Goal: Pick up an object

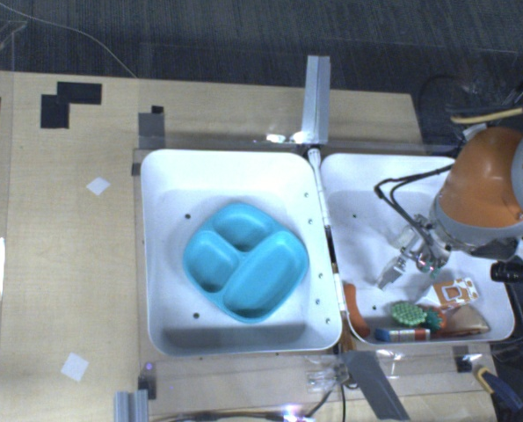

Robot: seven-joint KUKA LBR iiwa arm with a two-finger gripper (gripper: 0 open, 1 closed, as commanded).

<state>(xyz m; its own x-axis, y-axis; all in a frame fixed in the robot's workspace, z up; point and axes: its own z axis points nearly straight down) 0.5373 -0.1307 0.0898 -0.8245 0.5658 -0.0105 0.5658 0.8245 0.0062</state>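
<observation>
1. Camera view: my claw (pixel 395 273) hangs over the right bin (pixel 359 192), above its bare floor, with nothing between its fingers; whether they are apart or together I cannot tell.
2. Just below and to the right of my claw, along the near wall, lies the pile I must pick from: a green bumpy object (pixel 410 312), a printed card (pixel 455 292), a brown piece (pixel 465 324), and a red-orange strip (pixel 352 302) to the lower left.
3. Well off to my left, the blue divided tray (pixel 245 260) sits in the left bin (pixel 164 236).
4. I judge this the approach step: next I need to shift over the green object and descend.
</observation>
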